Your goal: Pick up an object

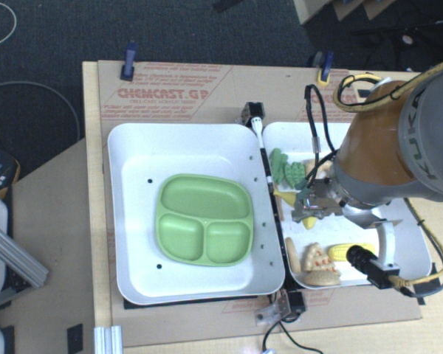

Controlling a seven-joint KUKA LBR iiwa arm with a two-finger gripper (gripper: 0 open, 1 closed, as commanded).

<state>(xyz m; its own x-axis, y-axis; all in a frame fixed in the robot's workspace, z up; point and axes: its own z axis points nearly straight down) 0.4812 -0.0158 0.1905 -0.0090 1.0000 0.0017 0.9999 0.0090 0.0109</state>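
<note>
Two shallow white bins are set side by side on a brown worktop (170, 94), to whose far edge two blue clamps (128, 62) are fixed. In the left bin (125, 198) a pale green divided plate (204, 220) with three compartments is laid flat near the middle. The right bin (295, 130) is entered from the right by the grey arm (428, 153) with its orange band. The gripper (308, 209) is seen low over the left part of that bin; whether it is open or closed cannot be told, and nothing can be seen held in it. Just to the far left of the gripper a green leafy toy (288, 169) is found against the bin's left wall, with a yellow piece (286, 195) just beside it on the near side. At the near edge of the right bin a tan object (319, 264) is seen, with a small yellow object (339, 252) touching it on the right.
</note>
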